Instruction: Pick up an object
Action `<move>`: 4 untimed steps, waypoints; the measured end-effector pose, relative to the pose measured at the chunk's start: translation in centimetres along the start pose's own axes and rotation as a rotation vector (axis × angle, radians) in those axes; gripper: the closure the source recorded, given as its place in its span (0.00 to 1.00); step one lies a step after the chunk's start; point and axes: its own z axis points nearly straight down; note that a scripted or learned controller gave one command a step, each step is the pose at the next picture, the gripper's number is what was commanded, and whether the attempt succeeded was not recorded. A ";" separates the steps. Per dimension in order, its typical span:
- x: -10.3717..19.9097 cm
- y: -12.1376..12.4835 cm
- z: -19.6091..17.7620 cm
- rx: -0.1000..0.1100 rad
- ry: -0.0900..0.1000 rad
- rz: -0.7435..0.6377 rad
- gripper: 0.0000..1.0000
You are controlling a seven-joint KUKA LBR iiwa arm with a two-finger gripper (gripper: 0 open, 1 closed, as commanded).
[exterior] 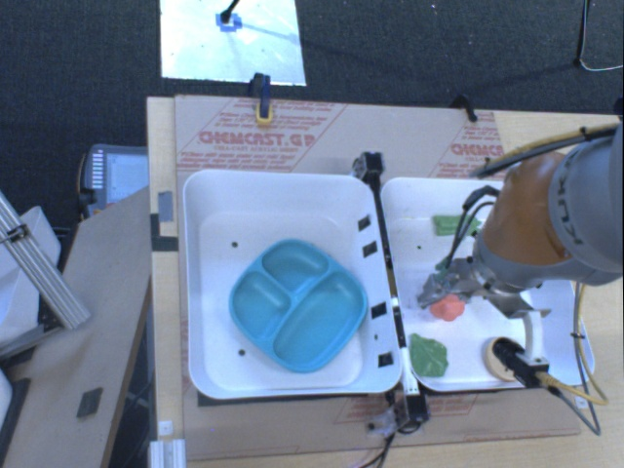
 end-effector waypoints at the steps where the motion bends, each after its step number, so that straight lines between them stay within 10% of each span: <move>1: -0.1 -0.8 -5.0 -0.001 -0.001 0.000 1.00; 3: -1.1 0.8 -15.5 -0.003 -0.002 -0.003 1.00; 4: 4.5 2.2 -14.1 0.003 0.002 -0.008 1.00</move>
